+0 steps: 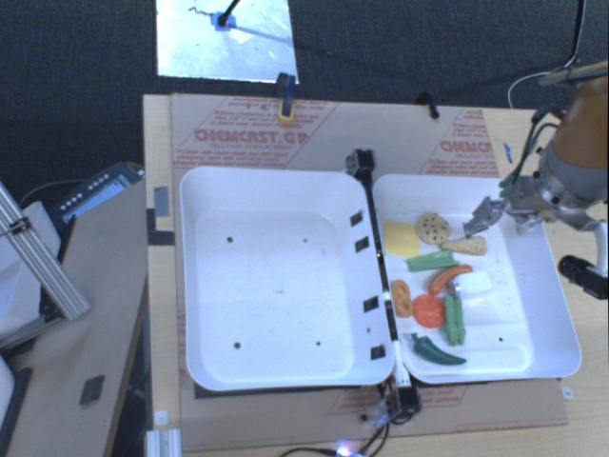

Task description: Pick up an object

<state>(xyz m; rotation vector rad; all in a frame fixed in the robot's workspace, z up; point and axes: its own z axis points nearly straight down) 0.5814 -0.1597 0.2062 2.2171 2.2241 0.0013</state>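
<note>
Dark green pepper (438, 350) lowest in right bin (557, 350), toy food clustered above at frame centre-right. Gripper (483, 217) above pale corn piece (465, 247) beside cookie (434, 227); finger state unclear. Left bin (205, 274) alongside.

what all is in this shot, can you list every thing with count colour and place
bins: 2, white, side by side on the bench
cookie: 1, tan with dark spots, right bin, upper part
yellow piece: 1, yellow, left of the cookie
pale wedge: 1, cream, right of the cookie
green bean: 1, green, right bin centre
sausage: 1, orange-red, below the bean
tomato: 1, red, right bin
dark pepper: 1, dark green, right bin near edge
clamp: 1, yellow and blue, bench far edge
arm: 1, grey and orange, over the right bin
gripper: 1, grey, above the pale wedge
</note>
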